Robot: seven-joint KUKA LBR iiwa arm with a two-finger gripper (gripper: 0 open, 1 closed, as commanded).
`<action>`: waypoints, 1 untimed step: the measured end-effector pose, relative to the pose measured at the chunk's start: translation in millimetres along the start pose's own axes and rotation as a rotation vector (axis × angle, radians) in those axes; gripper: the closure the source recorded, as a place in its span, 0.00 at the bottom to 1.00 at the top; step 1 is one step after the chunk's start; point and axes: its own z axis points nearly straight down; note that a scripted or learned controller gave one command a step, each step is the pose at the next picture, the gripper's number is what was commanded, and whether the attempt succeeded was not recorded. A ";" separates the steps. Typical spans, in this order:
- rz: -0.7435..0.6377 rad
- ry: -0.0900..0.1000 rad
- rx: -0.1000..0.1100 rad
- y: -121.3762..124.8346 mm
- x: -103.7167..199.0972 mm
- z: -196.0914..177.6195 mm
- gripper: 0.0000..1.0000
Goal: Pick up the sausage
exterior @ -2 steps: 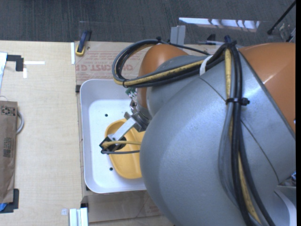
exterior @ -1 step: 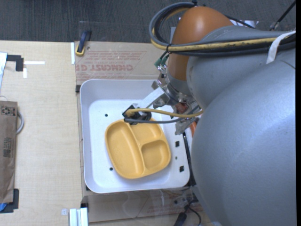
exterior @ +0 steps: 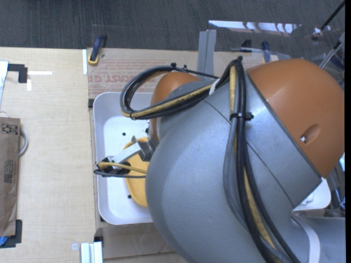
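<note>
My grey arm (exterior: 230, 163) with its orange band (exterior: 299, 108) reaches across from the right and hides most of both bins. The left white bin (exterior: 109, 130) shows at its left side. The gripper (exterior: 141, 149) hangs low inside this bin, mostly hidden by the arm's body, with only a grey metal part visible. Beneath it lies a yellow rounded object (exterior: 137, 189), partly covered by the arm. A black cable loop (exterior: 114, 169) crosses just left of it.
A brown paper bag (exterior: 8, 171) lies on the wooden bench at far left. Brown cardboard (exterior: 137, 70) sits behind the bin, with a blue and yellow tool (exterior: 97, 49) at its corner. Black and yellow cables (exterior: 164, 95) arc over the bin's back.
</note>
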 end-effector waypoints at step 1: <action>0.027 -0.001 0.000 14.6 4.0 -56.7 0.00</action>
